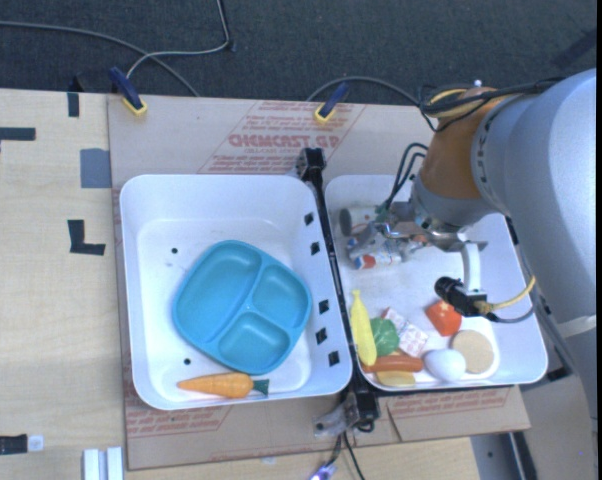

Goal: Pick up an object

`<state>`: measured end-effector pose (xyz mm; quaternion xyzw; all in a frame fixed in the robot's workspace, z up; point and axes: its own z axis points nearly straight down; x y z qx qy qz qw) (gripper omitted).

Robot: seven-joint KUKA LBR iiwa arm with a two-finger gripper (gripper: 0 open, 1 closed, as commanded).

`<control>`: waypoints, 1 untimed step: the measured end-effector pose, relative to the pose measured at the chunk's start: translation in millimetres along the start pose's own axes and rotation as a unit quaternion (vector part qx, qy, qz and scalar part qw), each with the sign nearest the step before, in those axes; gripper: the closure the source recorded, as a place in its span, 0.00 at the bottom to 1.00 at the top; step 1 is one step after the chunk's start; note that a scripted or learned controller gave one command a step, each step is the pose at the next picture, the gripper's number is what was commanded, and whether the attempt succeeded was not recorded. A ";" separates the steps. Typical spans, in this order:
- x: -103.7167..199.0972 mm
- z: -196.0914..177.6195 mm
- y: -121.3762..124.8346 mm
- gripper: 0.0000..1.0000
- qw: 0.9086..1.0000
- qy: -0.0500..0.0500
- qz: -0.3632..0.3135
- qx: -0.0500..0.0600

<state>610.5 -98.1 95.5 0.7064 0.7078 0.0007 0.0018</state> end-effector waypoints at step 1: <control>50.0 -89.6 -6.1 1.00 1.000 0.001 0.000 0.001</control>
